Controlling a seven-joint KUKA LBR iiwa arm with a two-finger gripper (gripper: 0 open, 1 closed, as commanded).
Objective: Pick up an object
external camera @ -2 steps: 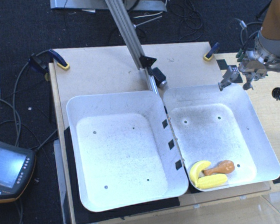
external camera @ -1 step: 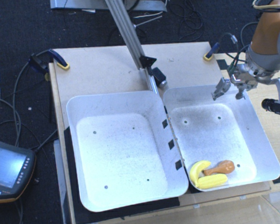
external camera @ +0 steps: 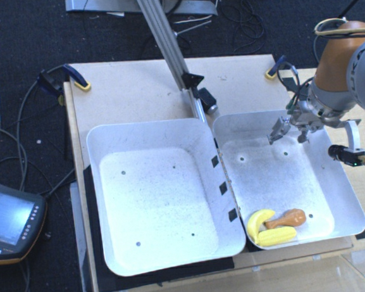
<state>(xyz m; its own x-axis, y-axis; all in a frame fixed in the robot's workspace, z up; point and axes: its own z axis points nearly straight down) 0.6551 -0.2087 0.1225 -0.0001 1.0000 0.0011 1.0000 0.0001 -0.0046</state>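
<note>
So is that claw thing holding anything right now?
No. The end effector hangs over the right bin's far end with nothing between its fingers; the banana lies at the near edge.

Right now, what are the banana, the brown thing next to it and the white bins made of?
The banana looks like smooth plastic, a toy: even yellow with a soft shine. The brown thing beside it, touching, looks like glossy plastic too, maybe a toy drumstick. The bins seem to be thin, matte white plastic with rounded corners, speckled with dark scuffs. All this is a guess from looks alone.
</note>
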